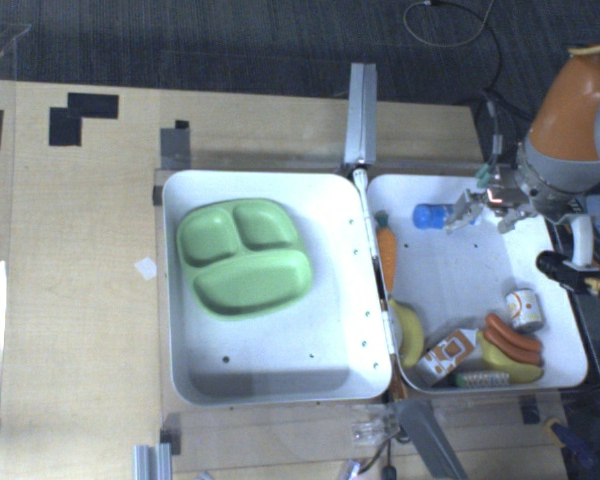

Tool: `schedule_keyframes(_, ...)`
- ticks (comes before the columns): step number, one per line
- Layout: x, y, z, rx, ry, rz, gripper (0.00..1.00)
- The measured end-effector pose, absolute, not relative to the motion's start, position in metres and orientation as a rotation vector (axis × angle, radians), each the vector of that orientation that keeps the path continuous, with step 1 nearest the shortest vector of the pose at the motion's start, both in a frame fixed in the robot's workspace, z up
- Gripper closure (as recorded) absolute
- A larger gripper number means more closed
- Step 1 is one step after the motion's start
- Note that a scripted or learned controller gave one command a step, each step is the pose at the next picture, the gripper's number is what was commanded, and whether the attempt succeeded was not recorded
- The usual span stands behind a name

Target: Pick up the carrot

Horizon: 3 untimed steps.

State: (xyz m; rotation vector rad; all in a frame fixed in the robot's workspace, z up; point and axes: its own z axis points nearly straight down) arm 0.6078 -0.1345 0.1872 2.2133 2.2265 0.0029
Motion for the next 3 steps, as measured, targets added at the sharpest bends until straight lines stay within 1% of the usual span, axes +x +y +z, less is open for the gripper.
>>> schedule_keyframes(1, 0.584, -0.089, 0.096, 2.222, 2.215, 0.007, 0.0)
schedule_keyframes(2, 0.586, -0.088, 0.107, 2.219, 2.214, 0.013, 1.0)
schedule_keyframes(3, 0.536, -0.098, 0.138, 1.943, 2.466, 0.004, 1.0)
